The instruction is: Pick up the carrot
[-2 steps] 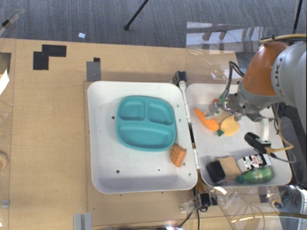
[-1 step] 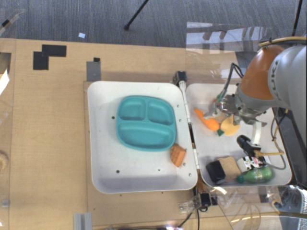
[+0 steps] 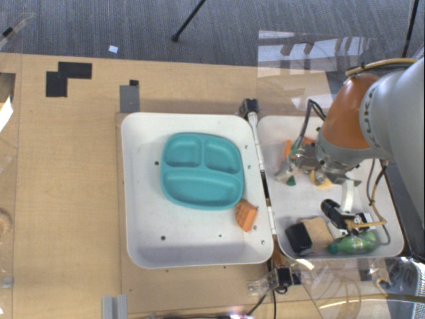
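The grey arm's two-finger gripper (image 3: 297,168) hangs low beside the small orange carrot (image 3: 288,149) at its eleven o'clock, apparently approaching; the jaw state I cannot tell.

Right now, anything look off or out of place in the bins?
Nothing spilled or damaged. One oddity: an orange piece lies in the left bin against the teal tray's lower right corner, outside its compartments. The carrot sits in the right bin, partly hidden beside the arm.
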You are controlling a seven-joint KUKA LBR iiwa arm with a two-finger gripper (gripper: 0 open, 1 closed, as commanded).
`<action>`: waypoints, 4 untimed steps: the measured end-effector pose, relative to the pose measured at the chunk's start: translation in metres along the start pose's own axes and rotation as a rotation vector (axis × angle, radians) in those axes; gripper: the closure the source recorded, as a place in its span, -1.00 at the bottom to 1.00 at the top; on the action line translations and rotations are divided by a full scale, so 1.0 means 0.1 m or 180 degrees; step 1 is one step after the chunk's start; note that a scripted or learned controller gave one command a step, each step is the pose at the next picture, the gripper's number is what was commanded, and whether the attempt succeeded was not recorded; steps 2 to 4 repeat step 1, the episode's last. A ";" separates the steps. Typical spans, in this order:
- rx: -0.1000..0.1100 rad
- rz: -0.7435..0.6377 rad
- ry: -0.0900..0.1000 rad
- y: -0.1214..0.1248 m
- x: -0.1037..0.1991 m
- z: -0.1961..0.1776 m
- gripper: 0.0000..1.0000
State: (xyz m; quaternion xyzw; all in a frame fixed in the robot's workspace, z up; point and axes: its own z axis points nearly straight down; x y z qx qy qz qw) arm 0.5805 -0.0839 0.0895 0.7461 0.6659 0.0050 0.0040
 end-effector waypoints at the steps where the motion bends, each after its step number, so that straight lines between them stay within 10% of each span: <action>1: -0.0009 -0.0002 0.0006 0.02 0.01 -0.11 1.00; 4: -0.0009 -0.0002 0.0006 0.02 0.01 -0.11 1.00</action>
